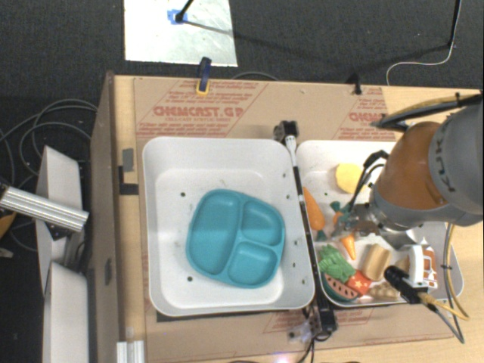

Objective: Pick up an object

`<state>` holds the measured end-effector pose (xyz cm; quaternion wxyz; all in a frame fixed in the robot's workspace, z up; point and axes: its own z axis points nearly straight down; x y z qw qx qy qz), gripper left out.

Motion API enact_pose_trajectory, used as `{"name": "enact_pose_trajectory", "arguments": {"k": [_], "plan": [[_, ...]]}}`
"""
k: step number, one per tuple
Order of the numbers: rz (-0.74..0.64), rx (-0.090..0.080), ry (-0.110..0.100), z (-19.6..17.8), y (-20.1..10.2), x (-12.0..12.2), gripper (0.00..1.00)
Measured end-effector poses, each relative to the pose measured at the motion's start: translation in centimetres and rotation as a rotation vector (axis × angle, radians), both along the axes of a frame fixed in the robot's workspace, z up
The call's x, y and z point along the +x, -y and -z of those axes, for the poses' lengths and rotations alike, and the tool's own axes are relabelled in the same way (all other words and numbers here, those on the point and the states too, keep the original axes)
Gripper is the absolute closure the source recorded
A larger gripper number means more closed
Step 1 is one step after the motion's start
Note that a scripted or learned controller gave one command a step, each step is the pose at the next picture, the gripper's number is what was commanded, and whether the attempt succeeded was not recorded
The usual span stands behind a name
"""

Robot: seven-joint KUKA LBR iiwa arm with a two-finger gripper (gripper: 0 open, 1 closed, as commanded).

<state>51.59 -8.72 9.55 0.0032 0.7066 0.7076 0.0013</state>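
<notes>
Two white bins side by side on the counter (227, 108), left bin (162, 203) holding one blue divided plate (236, 237), right bin (321, 153) holding one yellow piece (348, 177), two orange carrots (313, 210), one green toy (331, 263), one tan cylinder (374, 262), pincer (349, 219) low among them, its state impossible to tell.

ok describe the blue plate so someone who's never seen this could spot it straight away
Find the two white bins side by side on the bench and take the left bin, the one away from the arm. In its middle lies the teal divided plate, a rounded square with three compartments. It is far larger than the small toy foods, which are all in the right bin.
</notes>
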Motion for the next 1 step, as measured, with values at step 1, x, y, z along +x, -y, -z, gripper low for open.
{"name": "enact_pose_trajectory", "arguments": {"k": [1], "plan": [[-0.008, 0.003, 0.004, -9.43, -4.50, 3.67, 1.00]]}}
